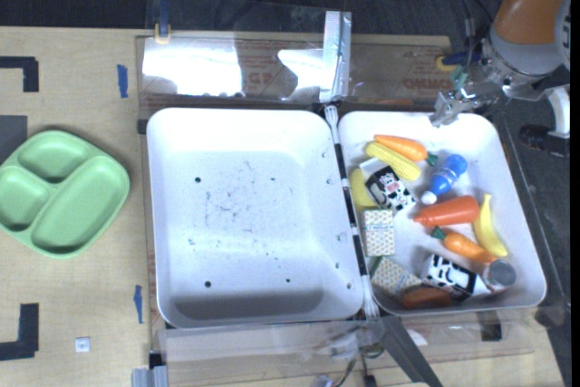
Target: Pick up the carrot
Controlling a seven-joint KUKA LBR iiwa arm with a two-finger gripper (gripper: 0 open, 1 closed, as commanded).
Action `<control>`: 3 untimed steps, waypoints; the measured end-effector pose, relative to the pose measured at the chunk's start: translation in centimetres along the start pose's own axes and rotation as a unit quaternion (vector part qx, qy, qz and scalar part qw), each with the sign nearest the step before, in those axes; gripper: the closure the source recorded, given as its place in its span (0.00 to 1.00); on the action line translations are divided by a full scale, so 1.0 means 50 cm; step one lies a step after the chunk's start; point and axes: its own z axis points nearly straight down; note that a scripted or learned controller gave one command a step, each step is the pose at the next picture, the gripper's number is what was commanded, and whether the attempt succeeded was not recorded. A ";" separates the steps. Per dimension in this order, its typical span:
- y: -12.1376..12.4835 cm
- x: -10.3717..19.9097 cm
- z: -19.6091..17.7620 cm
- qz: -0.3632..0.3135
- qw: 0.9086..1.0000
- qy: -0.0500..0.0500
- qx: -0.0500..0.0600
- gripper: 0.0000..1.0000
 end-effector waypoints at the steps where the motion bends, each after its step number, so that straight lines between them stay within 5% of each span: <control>1: 0.000 0.000 0.001 0.000 1.000 0.000 0.000 0.00; 2: -0.005 -0.013 0.176 0.015 1.000 0.001 0.001 0.00; 3: -0.086 0.002 0.235 0.013 1.000 0.000 0.001 0.00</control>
